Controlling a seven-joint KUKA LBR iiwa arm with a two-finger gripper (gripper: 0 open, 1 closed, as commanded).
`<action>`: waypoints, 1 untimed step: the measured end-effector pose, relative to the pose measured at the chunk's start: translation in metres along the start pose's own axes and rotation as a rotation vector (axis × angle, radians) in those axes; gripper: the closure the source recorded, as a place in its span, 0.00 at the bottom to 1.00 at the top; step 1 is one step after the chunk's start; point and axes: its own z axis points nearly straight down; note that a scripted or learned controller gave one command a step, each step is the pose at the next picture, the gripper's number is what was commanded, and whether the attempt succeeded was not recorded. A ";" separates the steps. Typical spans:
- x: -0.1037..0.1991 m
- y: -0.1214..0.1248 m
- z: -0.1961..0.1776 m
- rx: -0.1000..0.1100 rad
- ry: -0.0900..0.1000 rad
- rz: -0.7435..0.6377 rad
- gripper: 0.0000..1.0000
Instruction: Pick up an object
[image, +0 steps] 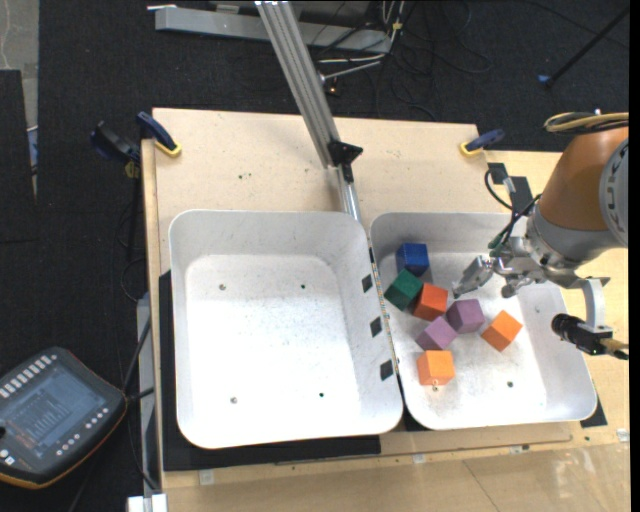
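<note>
Now, starting far to the claw's left, you have the left bin (200, 300), well apart from the claw and bearing no blocks. Moving toward it, the right bin (560, 400) holds the whole cluster: a blue cube (413, 257) and a green cube (404, 290) sit furthest to the claw's left, touching one another, with an orange-red cube (433, 299) tucked just beside the green one. Nearer in and a little below the claw lie two purple cubes, the lighter one (436, 333) and the darker one (465, 316), and an orange cube (435, 368) sits lower down, toward the bin's front. An orange block (501, 330) lies just below the claw. The claw (478, 277) hovers over the bin with its fingers spread apart and nothing between them, so by my reading you are at the approach step (no grasp yet). Your next move would call for lining up over one cube, the darker purple being the nearest, then descending squarely before closing, since its neighbours crowd it closely.
</note>
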 end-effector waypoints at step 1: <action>0.000 0.000 0.038 -0.005 -0.002 0.000 0.00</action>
